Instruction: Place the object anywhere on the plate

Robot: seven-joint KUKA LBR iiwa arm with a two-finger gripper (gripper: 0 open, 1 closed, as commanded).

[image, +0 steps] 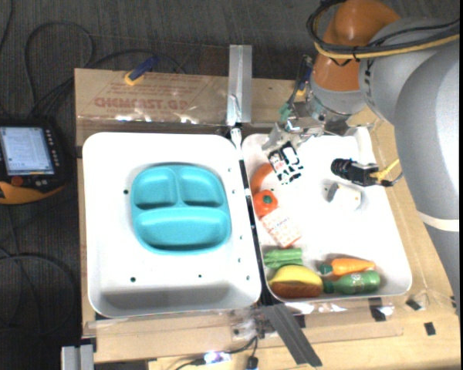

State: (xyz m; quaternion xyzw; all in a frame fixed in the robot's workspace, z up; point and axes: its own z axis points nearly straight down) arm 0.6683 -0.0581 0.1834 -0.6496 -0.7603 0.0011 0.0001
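A turquoise divided plate lies in the middle of the left white bin. My gripper hangs over the upper left part of the right bin, close to the wall between the bins. Just below and left of it lies an orange object, partly covered by the gripper. A small red-orange tomato with a green top sits next to that. I see nothing clearly held.
A pink-and-white checked packet lies below the tomato. Along the right bin's front edge are a green vegetable, a yellow-and-brown food piece, a carrot and a dark green vegetable. The arm reaches in from the upper right.
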